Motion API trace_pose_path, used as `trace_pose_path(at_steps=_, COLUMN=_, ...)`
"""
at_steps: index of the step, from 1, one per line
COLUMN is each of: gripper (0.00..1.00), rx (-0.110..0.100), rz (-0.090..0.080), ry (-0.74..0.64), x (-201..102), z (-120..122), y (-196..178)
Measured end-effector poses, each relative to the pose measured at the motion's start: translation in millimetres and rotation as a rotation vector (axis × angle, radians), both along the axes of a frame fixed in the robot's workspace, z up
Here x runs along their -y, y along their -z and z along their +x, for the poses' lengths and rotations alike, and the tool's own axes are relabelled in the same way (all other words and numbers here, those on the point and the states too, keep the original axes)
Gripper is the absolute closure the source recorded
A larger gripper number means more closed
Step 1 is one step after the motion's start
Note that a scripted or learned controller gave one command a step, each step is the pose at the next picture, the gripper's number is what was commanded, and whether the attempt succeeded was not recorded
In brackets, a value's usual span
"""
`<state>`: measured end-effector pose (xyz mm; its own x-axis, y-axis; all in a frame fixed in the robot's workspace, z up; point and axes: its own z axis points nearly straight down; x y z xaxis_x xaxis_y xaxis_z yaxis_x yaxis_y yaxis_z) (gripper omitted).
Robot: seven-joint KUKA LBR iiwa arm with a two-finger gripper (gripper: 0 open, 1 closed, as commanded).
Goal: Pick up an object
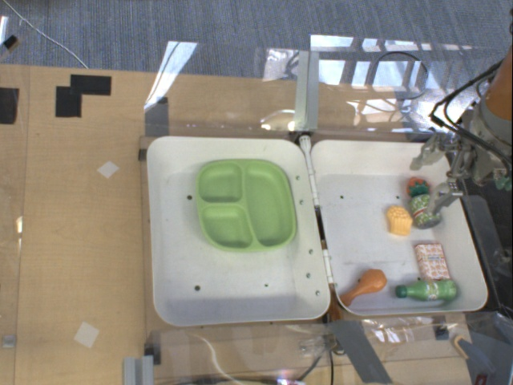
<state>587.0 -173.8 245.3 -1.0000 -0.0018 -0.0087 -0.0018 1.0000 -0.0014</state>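
My gripper [426,184] reaches in from the right over the far right part of the right bin [353,175]. It is open. One finger [422,155] points toward the bin's back, the other [443,197] lies against a green speckled toy [422,212]. A small red-and-green toy [417,187] sits between the two fingertips, at bin level. A yellow corn piece [399,220] lies just left of the green toy. Nothing is lifted.
A pink carton [430,261], a green bottle [427,291] lying on its side and an orange drumstick [362,285] lie along the right bin's front. The left bin [172,279] holds a green divided plate [244,203]. A metal divider [314,207] separates the bins.
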Motion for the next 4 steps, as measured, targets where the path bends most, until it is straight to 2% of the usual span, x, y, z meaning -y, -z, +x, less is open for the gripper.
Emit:
trace_pose_path(at_steps=1, gripper=0.00, rx=0.003, rz=0.001, ry=0.053, x=-59, z=21, y=148)
trace_pose_path(at_steps=2, gripper=1.00, rx=0.013, rz=0.000, ry=0.044, x=-61, z=25, y=135)
trace_pose_path(at_steps=3, gripper=1.00, rx=0.004, rz=0.006, ry=0.427, x=-101, z=-23, y=57)
trace_pose_path(at_steps=4, gripper=1.00, rx=-0.001, rz=0.001, ry=0.136, x=-83, z=-97, y=47)
